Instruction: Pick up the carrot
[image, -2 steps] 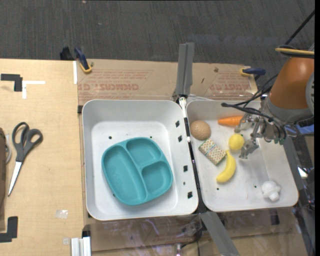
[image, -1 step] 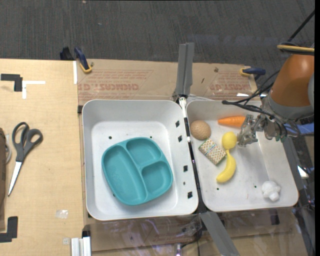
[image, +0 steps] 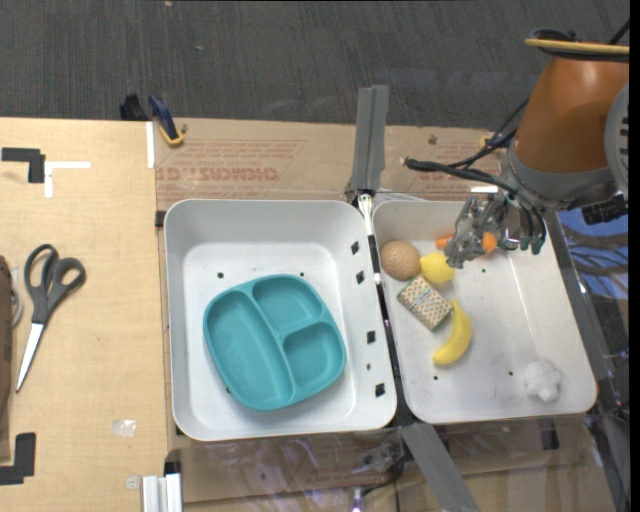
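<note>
The carrot (image: 443, 241) is a small orange piece at the back of the right bin (image: 520, 400). Orange shows on both sides of my gripper (image: 478, 238), which is down low right over it and hides its middle. The grey arm with its orange band (image: 570, 110) reaches in from the upper right. The view does not show whether the carrot is held.
Just left of the carrot lie a yellow lemon (image: 436, 268) and a brown round object (image: 400, 260). A patterned box (image: 425, 302), a banana (image: 453, 338) and a white lump (image: 541, 378) lie nearer the front. The left bin (image: 180, 300) holds a teal divided plate (image: 275, 340). Scissors (image: 45, 295) lie on the bench.
</note>
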